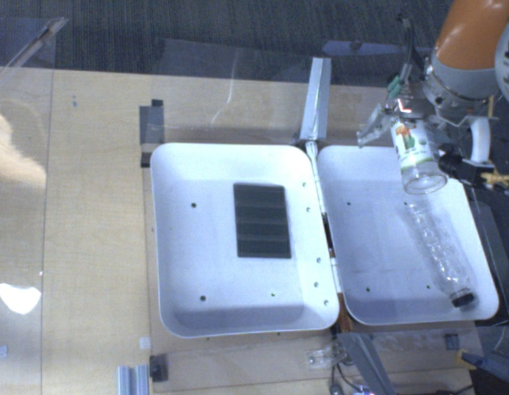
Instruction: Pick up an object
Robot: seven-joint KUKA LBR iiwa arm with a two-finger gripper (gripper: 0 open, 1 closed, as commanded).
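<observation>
A: Gripper state?

B: Can't tell, too blurred. A small clear plastic bottle with a green-white label hangs just under it, over the far edge of the right white bin.

A: Other targets?

B: Long clear plastic bottle, dark cap, lying in that bin. Probably light, slippery, crushable; grip mid-body.

No legible text, brand or number is found. A green and white label is borne by the clear bottle at far right, but its print is too small to be read.
</observation>
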